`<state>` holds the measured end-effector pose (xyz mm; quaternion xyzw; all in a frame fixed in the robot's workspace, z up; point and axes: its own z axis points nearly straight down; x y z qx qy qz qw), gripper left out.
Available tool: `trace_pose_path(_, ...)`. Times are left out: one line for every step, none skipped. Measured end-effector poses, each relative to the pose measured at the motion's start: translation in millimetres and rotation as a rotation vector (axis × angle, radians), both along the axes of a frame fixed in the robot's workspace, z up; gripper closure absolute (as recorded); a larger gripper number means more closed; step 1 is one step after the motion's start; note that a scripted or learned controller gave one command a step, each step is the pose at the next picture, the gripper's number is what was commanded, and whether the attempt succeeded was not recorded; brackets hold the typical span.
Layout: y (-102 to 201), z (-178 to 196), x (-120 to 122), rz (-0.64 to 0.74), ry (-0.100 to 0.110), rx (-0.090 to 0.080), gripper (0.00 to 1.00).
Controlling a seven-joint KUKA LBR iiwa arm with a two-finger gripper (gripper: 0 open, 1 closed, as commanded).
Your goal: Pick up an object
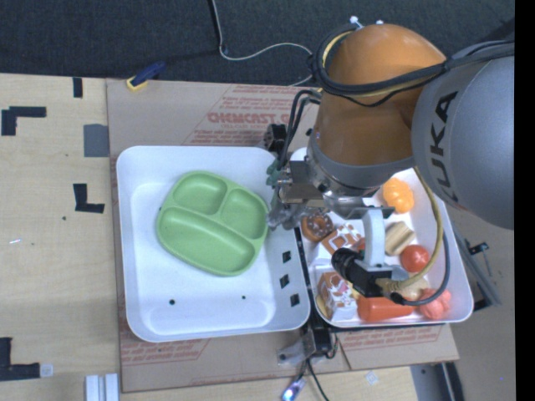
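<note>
A: Done yet?
B: Prob. not. Claw (305, 211) hangs by the right bin (393, 325)'s left edge; can't tell if open/shut. Toys (415, 258) lie along its near edge.

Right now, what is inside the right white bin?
Toy food: an orange fruit, a red tomato, a long orange piece. The arm covers the upper part of the bin, hiding whatever lies there.

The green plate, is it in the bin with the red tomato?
No, the green plate lies in the bin on the view's left, and the red tomato sits in the other bin.
</note>
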<state>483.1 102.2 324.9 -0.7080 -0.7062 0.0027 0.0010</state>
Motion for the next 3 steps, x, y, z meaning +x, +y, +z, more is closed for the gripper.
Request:
trace_pose_path(11.4, 129.9, 1.3, 0.007, -0.019, 0.006, 1.00)
trace_pose_path(13.0, -10.0, -1.6, 0.003, 0.011, -0.002, 1.00)
trace_pose_path(-4.3, 111.3, 1.3, 0.003, -0.016, 0.005, 1.00)
